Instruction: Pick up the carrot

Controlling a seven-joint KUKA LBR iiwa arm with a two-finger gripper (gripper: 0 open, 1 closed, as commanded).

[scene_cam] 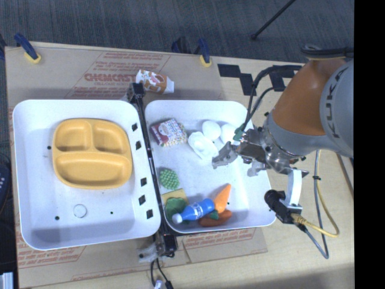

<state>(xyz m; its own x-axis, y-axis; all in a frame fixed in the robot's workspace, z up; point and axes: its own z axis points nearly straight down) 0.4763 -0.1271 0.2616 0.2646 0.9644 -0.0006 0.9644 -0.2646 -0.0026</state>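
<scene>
Orange tapered plastic carrot: lodged in the right shallow white bin, near its front edge. Two-finger metal gripper: suspended above the carrot, apart; jaw state cannot be told.

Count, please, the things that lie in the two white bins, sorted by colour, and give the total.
Yellow: 2, the divided plate and a flat piece
White: 3, rounded items
Green: 2, a knobbly round and a leafy piece
Orange: 1, the carrot
Blue: 1, a bottle
Red-and-white: 1, a packet
Brown: 1, a sausage-like piece
Total: 11
</scene>
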